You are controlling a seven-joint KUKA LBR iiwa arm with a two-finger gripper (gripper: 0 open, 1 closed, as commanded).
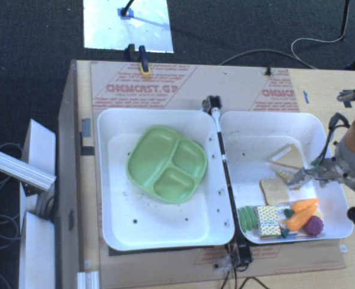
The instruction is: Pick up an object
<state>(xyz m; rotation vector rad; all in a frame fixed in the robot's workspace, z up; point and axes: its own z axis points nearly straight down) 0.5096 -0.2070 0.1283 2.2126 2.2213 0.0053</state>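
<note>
Camera view gives me the two white bins side by side on the bench. In the left bin (114,179) a green divided plate (167,164) lies near the middle, tilted a little. The right bin (273,125) holds the small things: a tan toast slice (275,191) mid-bin, a pale wedge (287,157) just beyond it, and along the near edge a green pea pod (248,217), a yellow patterned block (269,220), an orange carrot (300,213) and a purple piece (313,224) in the near right corner. My gripper (302,176) sits over the right bin's right side, close above the toast; I cannot tell how it stands.
</note>
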